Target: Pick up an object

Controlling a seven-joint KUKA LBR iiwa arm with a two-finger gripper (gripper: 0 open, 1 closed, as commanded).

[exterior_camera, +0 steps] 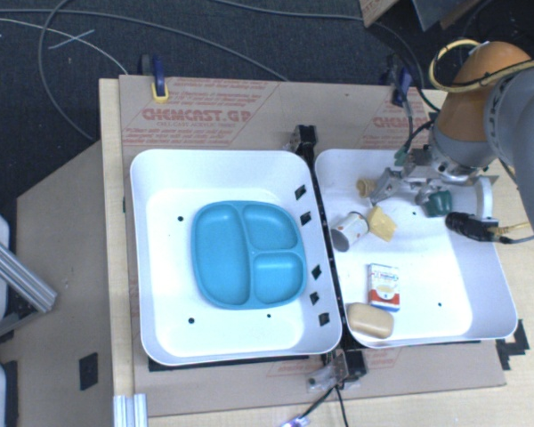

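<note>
My gripper (390,185) hangs over the back of the right bin (467,301), under the grey arm with its orange band (476,87). Just below it lies a yellow wedge (383,225), and beside that a small grey-white cup (347,229) on its side. A small tan piece (365,187) sits right by the gripper's left tip. Toward the front of the bin lie a small red, white and blue box (384,287) and a tan oval object (370,320). Nothing shows as held.
The left bin (160,310) holds a blue divided plate (249,253). A row of black clips (313,247) runs along the divider between the bins. Cables trail over the dark floor behind the bench.
</note>
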